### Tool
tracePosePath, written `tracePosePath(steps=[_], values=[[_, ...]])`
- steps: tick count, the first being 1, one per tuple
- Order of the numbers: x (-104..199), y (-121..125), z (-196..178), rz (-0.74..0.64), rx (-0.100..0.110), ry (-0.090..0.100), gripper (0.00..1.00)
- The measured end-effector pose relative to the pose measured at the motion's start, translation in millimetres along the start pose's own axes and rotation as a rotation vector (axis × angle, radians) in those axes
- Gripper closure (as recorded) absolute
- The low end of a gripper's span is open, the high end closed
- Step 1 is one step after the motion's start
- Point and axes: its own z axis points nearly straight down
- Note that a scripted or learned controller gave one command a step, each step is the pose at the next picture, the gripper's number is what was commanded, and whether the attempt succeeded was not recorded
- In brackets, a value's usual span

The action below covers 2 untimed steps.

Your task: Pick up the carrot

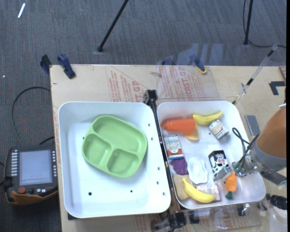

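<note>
The carrot [231, 182] is a small orange piece with a green tip, lying near the front right corner of the right bin [237, 108]. My gripper [239, 168] is low over the bin, just above and to the right of the carrot, touching or nearly touching its upper end. The grey wrist and orange band of the arm [275, 141] come in from the right and hide the bin's right rim.
The right bin also holds an orange bottle [180, 125], two bananas [207, 117] [198, 191], a small can [217, 129], a cow-print carton [217, 160], purple grapes [180, 166] and a packet [173, 145]. A green divided plate [115, 145] lies in the left bin [70, 178].
</note>
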Motion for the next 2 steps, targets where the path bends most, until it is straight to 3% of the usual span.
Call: tracePosePath(steps=[1,2], values=[[-0.6,-0.4,-9.8,0.007,0.001,0.003,1.00],[96.5,22.3,-51.1,0.302,0.000,0.001,1.00]])
